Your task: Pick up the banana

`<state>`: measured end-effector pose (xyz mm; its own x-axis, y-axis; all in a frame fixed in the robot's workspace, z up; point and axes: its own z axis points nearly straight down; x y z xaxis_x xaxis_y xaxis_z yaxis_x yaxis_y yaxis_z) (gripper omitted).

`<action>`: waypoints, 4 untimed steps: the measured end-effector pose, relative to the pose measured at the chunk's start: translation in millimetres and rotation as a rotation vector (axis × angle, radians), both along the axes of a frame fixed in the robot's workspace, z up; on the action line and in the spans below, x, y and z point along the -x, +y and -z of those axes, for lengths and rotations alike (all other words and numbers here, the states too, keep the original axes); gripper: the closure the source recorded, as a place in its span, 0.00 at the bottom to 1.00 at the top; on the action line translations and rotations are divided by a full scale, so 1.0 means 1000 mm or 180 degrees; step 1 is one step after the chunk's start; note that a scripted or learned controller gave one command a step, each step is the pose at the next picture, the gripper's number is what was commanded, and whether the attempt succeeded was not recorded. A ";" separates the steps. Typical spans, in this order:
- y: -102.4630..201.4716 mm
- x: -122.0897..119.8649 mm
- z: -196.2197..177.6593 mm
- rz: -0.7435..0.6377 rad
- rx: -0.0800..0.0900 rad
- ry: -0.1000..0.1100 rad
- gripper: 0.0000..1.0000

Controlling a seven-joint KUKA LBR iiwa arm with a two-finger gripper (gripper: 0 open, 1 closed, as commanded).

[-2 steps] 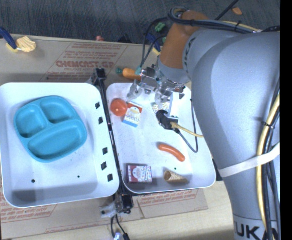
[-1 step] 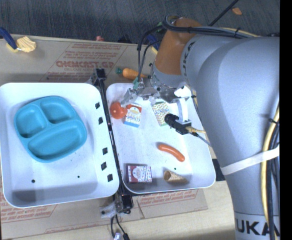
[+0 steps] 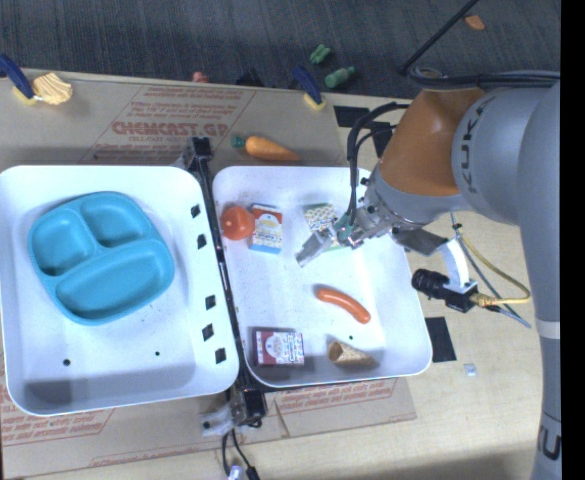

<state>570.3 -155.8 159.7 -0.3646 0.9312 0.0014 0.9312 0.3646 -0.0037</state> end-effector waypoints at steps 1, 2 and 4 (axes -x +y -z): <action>0.110 0.005 -0.032 0.0230 -0.0002 -0.0005 0.00; 0.137 0.038 -0.066 -0.0921 -0.0003 0.0001 0.00; 0.216 -0.040 -0.067 -0.0624 0.0003 -0.0011 0.00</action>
<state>610.3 59.9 226.8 -0.5388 0.8424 -0.0011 0.8424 0.5388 -0.0012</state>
